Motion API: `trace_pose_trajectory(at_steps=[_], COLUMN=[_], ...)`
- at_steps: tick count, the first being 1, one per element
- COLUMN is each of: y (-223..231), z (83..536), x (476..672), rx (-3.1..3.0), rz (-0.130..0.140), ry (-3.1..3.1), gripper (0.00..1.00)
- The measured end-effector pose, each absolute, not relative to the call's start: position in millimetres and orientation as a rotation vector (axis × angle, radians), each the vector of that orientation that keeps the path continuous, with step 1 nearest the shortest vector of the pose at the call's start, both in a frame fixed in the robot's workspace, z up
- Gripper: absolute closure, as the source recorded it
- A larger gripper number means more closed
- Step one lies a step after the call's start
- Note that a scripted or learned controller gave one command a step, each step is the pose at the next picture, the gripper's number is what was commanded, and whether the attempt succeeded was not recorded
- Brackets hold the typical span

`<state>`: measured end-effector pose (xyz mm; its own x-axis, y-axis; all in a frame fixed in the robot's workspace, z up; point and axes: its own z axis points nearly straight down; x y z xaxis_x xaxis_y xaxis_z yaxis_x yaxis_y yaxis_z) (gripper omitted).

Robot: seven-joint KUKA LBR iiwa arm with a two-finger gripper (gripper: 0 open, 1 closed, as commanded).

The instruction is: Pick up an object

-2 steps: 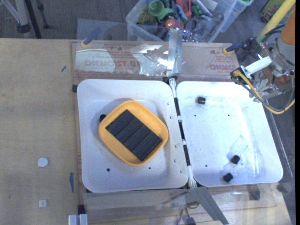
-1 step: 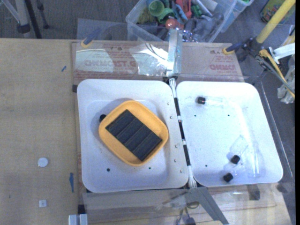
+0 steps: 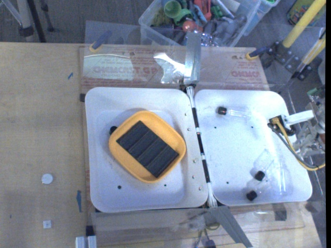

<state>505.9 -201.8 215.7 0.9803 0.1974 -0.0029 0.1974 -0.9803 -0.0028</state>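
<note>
A yellow, rounded-square block [image 3: 147,146] with a black slatted top lies tilted in the left bin [image 3: 98,190]. A small black piece [image 3: 113,130] peeks out at its upper left edge. In the right bin [image 3: 227,154] a clear tube with a black cap [image 3: 222,110] lies near the back. Two clear pieces with black caps [image 3: 258,175] [image 3: 251,195] lie near the front right corner. My gripper [image 3: 311,142] hangs over the right bin's right rim, above and to the right of those clear pieces, with nothing seen in it.
A clear tub of coloured toys [image 3: 201,9] stands behind the bins. A metal strip [image 3: 192,58] rises at the seam between the bins. Bare wooden benchtop [image 3: 41,112] spreads to the left.
</note>
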Motion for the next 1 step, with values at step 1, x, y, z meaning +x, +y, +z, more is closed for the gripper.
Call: trace_pose_trajectory(at_steps=[1], y=[-223.5], z=[419.4], x=[480.0], rx=[-3.125], rz=[0.002], ry=[-0.317], gripper=[1.00])
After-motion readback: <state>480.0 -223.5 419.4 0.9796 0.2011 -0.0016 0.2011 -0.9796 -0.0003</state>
